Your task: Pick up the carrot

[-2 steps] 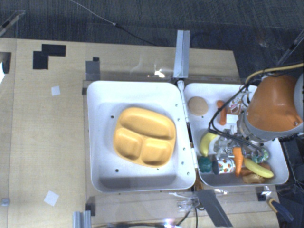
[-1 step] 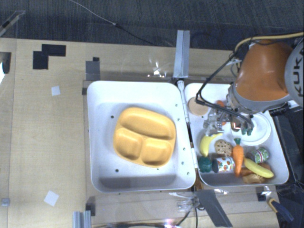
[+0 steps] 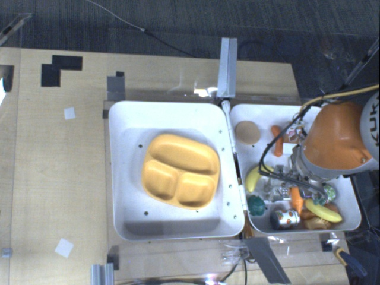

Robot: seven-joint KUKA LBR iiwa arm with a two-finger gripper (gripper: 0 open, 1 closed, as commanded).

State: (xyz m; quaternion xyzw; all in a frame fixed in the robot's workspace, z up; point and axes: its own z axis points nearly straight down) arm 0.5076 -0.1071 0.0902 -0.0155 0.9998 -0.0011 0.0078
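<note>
Nearest me, a silver can (image 3: 285, 218) and banana (image 3: 323, 211) crowd the carrot (image 3: 296, 198) under my gripper (image 3: 295, 186); I cannot tell its finger state.

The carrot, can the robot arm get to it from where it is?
Probably yes. The gripper hangs right over the carrot in the right bin, though a banana and a can crowd it.
</note>
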